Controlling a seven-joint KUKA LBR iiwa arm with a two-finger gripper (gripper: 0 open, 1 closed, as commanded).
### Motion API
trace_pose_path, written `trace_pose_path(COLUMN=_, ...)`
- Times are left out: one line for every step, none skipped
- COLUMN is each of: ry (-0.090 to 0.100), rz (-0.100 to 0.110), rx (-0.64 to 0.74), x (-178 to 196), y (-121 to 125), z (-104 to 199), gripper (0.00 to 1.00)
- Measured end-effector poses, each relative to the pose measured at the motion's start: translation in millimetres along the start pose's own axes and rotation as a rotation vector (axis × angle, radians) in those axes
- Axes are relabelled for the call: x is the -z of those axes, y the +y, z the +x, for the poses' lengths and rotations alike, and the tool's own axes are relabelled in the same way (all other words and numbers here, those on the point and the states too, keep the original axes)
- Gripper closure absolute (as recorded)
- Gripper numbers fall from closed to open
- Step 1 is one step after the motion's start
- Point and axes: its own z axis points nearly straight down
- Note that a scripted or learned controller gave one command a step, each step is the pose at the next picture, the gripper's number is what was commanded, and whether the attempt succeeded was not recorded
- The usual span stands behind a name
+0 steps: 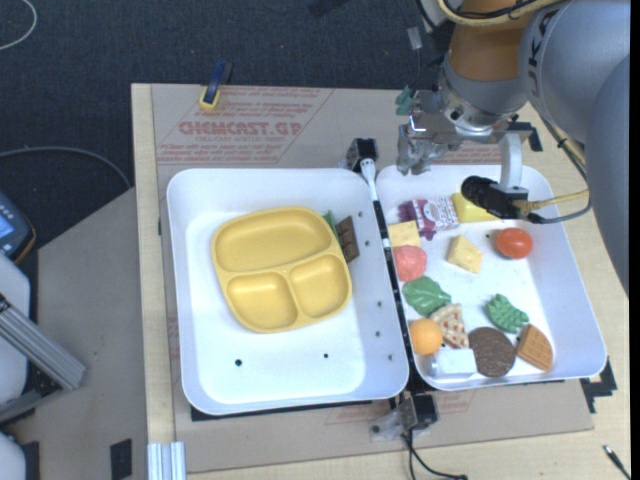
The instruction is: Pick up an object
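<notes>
My gripper [413, 158] hangs over the far left corner of the right bin [570, 298], its fingers pointing down with nothing between them. Just below it lie a maroon-and-white packet [432, 212] and a pale yellow block [404, 234]. Further down the bin I see a pink round piece [409, 262], a cheese wedge [464, 254], a red tomato [514, 242], two green leafy pieces [427, 294] [506, 313], an orange [425, 336], a brown cookie [491, 351] and a waffle-like piece [535, 348].
The left bin [190, 268] holds a yellow divided plate [280, 266], with a small brown piece [346, 238] at its right edge. A black divider rail [385, 268] runs between the bins. A blue-and-yellow clip [212, 88] lies on the board behind.
</notes>
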Motion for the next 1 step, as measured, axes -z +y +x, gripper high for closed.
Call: trace_pose_path(ry=-0.001, rz=0.0, rx=-0.001, x=-15.1, y=10.8, z=-6.1, gripper=1.0)
